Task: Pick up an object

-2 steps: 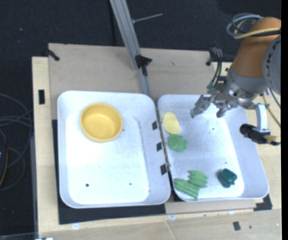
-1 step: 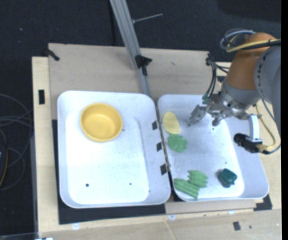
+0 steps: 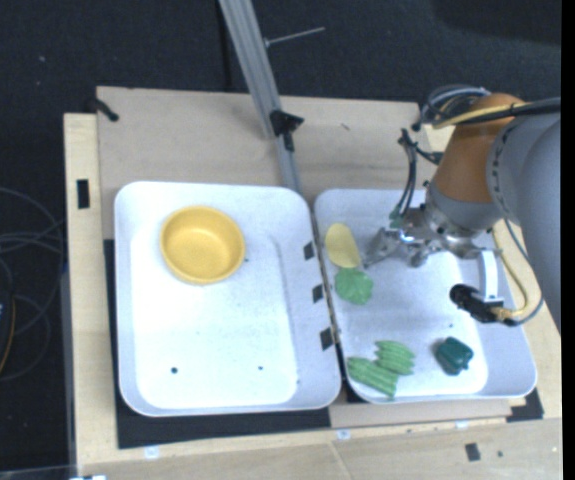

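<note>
Pick not done: gripper hangs spread w/ nothing between fingers, near pale yellow piece at right bin's left edge.

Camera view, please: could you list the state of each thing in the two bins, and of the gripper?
Yellow bowl: upright, mouth up, in the left bin.
Pale yellow piece: lying loose in the right bin, by the divider.
Round green piece: lying loose just below it.
Ridged green pieces: lying at the near edge.
Dark teal piece: lying loose.
Gripper: low over the right bin, holding nothing visible.
</note>
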You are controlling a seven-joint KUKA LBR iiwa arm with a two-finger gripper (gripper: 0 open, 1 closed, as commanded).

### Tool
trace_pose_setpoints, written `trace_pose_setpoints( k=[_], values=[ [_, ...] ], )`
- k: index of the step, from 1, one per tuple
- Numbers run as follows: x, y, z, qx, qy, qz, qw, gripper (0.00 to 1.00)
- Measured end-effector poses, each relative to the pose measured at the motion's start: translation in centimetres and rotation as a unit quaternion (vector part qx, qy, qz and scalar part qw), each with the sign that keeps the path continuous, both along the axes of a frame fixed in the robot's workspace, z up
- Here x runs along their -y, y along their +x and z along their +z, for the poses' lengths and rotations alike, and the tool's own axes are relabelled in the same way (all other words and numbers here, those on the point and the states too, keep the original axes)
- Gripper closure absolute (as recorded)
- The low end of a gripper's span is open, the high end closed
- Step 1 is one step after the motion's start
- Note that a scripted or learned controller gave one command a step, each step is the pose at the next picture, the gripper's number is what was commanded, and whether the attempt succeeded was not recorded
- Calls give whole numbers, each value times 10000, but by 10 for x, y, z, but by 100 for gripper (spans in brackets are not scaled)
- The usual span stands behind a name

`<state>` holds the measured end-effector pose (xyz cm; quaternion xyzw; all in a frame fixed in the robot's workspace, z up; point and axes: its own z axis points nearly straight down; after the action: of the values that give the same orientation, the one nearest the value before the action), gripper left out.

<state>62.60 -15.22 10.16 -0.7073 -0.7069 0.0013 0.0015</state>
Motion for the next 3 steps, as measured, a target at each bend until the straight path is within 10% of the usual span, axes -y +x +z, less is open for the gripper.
trace_pose_setpoints(
  k=[1,3],
  values=[
    [1,2,14,31,-3,-5,10000,100],
    [-10,-3,124,52,-6,4,10000,100]
  ],
)
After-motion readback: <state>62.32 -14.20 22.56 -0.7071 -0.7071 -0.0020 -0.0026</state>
